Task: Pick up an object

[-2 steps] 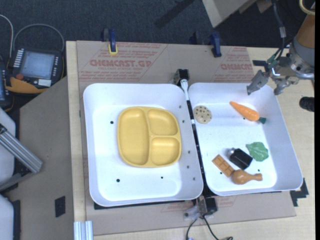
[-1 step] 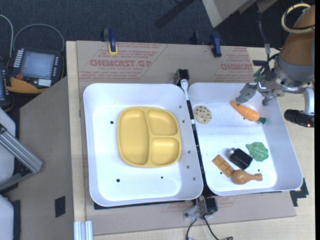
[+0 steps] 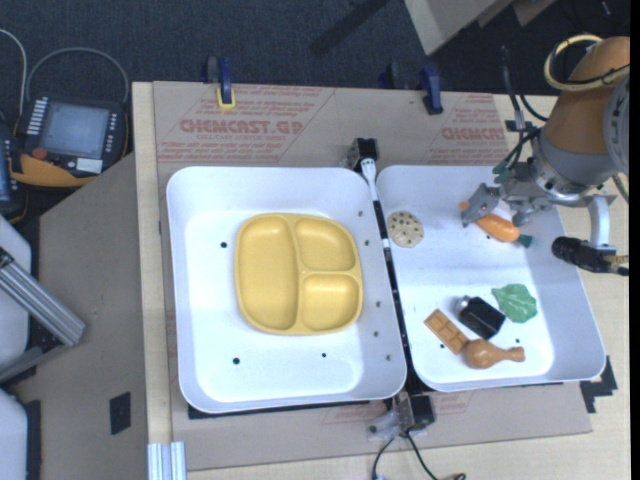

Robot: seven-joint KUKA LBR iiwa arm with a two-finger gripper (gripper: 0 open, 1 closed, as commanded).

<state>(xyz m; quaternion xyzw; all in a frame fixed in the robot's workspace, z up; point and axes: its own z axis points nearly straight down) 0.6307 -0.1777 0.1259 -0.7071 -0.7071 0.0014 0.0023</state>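
Observation:
My gripper [image 3: 502,211] hangs over the far right part of the right bin [image 3: 430,368], fingers spread and open. An orange toy carrot [image 3: 496,229] with a green tip lies on the bin floor just beneath and slightly in front of the fingertips. The frame does not show whether the fingers touch it. A round speckled cookie [image 3: 405,228] lies to the gripper's left, near the bin's left wall.
Near the right bin's front lie a black block [image 3: 481,317], a green leafy piece [image 3: 516,302], a brown bar [image 3: 446,331] and a tan drumstick [image 3: 490,354]. The left bin [image 3: 200,358] holds a yellow divided plate [image 3: 298,272].

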